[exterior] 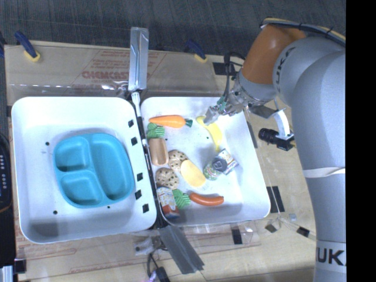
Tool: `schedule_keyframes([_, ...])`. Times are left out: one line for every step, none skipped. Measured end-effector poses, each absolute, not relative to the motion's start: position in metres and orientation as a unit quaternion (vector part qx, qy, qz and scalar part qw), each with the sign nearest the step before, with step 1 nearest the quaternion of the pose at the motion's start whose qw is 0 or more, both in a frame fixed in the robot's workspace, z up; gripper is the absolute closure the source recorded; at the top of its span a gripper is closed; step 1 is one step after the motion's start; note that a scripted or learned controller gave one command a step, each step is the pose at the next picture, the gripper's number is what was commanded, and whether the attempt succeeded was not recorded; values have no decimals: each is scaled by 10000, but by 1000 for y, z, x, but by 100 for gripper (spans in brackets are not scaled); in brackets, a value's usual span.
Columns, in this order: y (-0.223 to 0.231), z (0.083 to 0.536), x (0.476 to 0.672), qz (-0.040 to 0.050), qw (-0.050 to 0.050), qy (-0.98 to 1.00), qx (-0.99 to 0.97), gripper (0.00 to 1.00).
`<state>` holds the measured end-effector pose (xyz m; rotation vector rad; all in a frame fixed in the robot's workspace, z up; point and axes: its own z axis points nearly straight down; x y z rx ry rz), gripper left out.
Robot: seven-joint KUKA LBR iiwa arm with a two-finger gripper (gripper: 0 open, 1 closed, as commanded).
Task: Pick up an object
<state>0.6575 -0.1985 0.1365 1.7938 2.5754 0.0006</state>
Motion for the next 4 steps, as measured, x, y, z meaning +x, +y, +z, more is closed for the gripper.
schedule_keyframes([-201,97,660,3,10,8617,5074,100])
schedule_keyframes([-199,95,655,-14,-101,8614,5078,0])
schedule_keyframes([-209,93,601,-1,-2,8897,4566,0])
schedule_keyframes([-209,93,625,3,-22,8711,4911,0])
